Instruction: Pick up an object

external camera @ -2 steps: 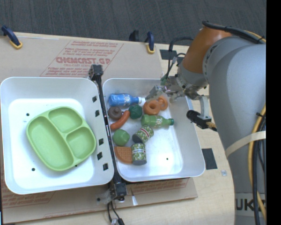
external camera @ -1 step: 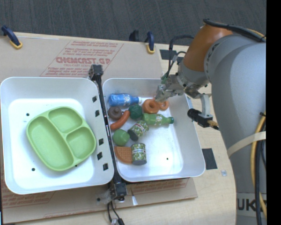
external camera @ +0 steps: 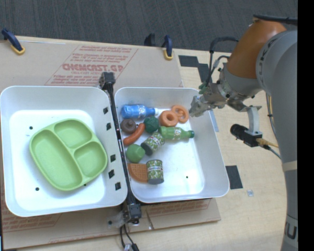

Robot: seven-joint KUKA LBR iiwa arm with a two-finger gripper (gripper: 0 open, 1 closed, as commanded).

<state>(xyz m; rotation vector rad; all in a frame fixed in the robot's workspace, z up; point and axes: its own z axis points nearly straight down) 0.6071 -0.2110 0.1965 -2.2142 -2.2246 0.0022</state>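
The arm (external camera: 261, 51) reaches leftward, its gripper (external camera: 196, 107), state impossible to tell, over the right bin's (external camera: 209, 182) upper-right rim.

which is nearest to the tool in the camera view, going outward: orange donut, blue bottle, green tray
From the tool:
1. Orange donut, in the right bin beside the tool.
2. Blue bottle, near that bin's left wall.
3. Green tray, in the left bin.

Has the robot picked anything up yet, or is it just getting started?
Nothing looks picked up yet. The toys, such as the blue bottle and orange donut, lie in the right bin. The gripper hangs over that bin's far right rim. Left: choosing a toy, grasping and lifting it.
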